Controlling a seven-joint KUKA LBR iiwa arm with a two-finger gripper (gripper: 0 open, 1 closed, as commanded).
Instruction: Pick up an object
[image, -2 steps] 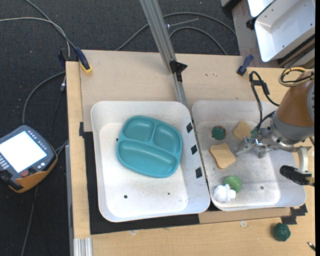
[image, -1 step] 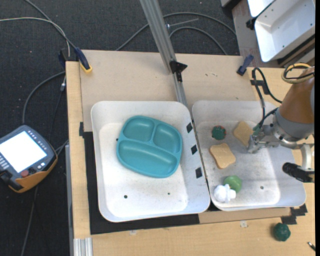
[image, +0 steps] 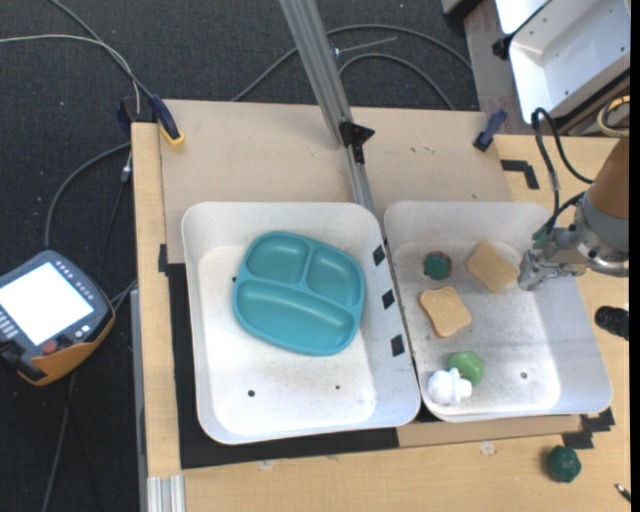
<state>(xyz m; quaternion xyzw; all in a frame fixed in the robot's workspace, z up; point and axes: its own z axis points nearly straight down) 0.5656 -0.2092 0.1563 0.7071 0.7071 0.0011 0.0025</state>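
The right bin (image: 560, 330) holds several small items: a dark green round piece (image: 437, 265), a tan bread-like chunk (image: 491, 266), a tan toast slice (image: 445, 311), a light green ball (image: 466, 366) and a white lumpy piece (image: 449, 386). My gripper (image: 533, 270) hangs over the right bin's far right part, just right of the tan chunk. Nothing shows between its fingertips.
The left bin (image: 215, 400) carries a teal divided plate (image: 298, 291). A dark green ball (image: 563, 462) lies on the bench outside the right bin's near corner. A metal pole (image: 330, 80) rises at the back between the bins. A pendant (image: 45, 315) lies on the floor at left.
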